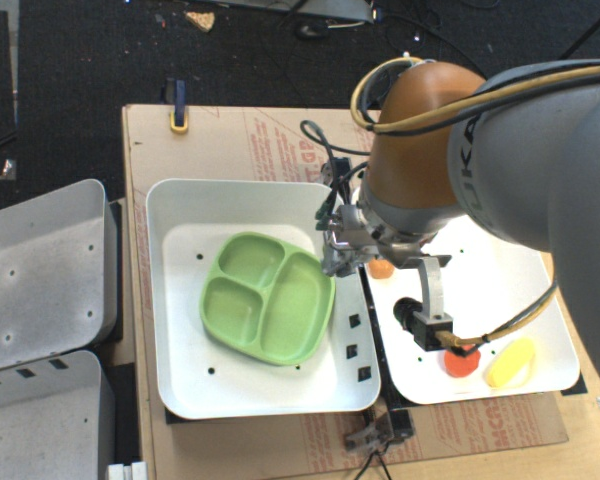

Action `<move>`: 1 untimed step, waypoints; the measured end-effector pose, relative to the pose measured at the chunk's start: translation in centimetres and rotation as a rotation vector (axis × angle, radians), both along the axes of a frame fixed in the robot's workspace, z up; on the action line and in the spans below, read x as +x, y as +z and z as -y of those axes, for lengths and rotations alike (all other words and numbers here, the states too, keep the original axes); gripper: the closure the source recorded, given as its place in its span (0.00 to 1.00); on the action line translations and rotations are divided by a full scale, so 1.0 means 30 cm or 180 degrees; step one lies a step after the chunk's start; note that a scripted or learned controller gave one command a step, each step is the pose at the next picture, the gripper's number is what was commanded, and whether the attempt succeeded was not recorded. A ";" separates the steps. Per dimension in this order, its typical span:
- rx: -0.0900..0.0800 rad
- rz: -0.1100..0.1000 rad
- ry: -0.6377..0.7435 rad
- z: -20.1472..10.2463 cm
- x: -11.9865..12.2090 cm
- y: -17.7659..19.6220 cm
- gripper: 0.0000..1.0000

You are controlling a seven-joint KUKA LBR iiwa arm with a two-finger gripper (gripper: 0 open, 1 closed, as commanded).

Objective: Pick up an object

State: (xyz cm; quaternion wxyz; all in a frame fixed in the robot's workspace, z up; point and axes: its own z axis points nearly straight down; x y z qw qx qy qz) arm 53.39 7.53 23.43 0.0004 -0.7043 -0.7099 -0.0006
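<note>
Green divided plate (268,298) in left bin (180,218), pincer (338,253) at its right rim, grip state unclear

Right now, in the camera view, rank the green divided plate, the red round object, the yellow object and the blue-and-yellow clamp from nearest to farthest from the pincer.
1. Green divided plate, in the left bin, just beside the pincer.
2. Red round object, in the right bin, toward its near edge.
3. Yellow object, beside the red one, further right.
4. Blue-and-yellow clamp, at the board's far left corner.
</note>
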 end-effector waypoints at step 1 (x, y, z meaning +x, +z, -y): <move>-0.0002 -0.0010 -0.0006 -0.080 -0.084 0.019 1.00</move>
